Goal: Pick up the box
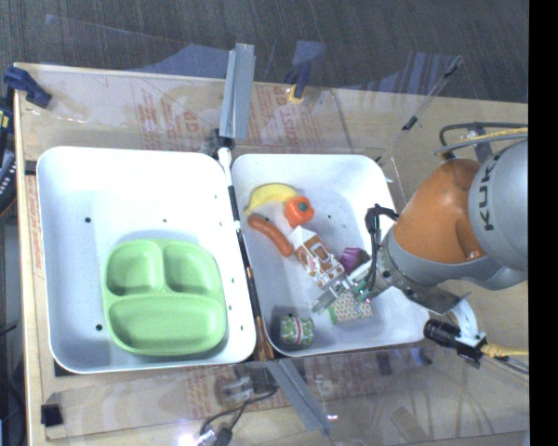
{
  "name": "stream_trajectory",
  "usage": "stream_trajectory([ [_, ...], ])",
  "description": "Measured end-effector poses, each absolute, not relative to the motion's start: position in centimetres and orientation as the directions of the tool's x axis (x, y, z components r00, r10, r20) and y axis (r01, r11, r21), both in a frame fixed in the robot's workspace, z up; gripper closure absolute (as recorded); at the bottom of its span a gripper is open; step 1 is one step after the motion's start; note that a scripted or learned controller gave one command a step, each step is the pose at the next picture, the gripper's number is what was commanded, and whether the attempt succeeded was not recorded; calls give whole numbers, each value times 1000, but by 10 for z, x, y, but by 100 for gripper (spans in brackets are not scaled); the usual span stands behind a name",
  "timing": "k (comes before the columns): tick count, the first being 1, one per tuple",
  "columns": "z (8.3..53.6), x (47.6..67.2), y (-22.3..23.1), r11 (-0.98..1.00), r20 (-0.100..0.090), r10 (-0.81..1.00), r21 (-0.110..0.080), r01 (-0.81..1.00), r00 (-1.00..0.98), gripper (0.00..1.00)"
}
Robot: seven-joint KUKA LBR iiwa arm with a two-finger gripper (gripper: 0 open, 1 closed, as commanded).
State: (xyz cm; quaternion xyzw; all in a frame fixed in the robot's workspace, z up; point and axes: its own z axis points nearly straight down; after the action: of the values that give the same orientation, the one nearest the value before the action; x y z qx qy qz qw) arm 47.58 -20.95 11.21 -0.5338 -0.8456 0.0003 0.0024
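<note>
Camera view, looking down on the bench. We see two shallow white plastic bins side by side: the left bin (65, 249) and the right bin (353, 177).

Left bin: one light green plastic tray with three compartments (166, 297) lies flat toward the near side of the bin.

Right bin: a yellow banana (272, 194) lies at the far side, with a small orange round toy fruit with a green top (298, 211) just beside it. A long orange-red sausage-shaped piece (271, 235) lies slantwise below the banana. The task's thing, a slim white carton box with red-brown print (318, 256), lies flat and slantwise near the middle of the bin, its far end close to the orange fruit. A small purple object (355, 257) sits just to the right of the box. A small green patterned can (296, 330) lies on its side at the near edge. A speckled square pad (352, 308) rests near the right wall.

The grey arm with orange band (446, 230) reaches in from the right. Its gripper (346, 288) is low over the bin, at the near end of the box and just above the speckled pad. We cannot tell whether it is apart or together.
</note>
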Motion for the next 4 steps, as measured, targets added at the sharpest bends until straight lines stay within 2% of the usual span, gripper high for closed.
stream_trajectory([
  [1,97,480,-211,316,-2,949,7,949,-316,0],
  [2,106,480,-211,321,-3,947,4,947,-321,100],
  [3,106,480,-211,322,-3,947,4,947,-322,0],
  [4,91,547,-209,189,2,982,-2,982,-189,0],
])
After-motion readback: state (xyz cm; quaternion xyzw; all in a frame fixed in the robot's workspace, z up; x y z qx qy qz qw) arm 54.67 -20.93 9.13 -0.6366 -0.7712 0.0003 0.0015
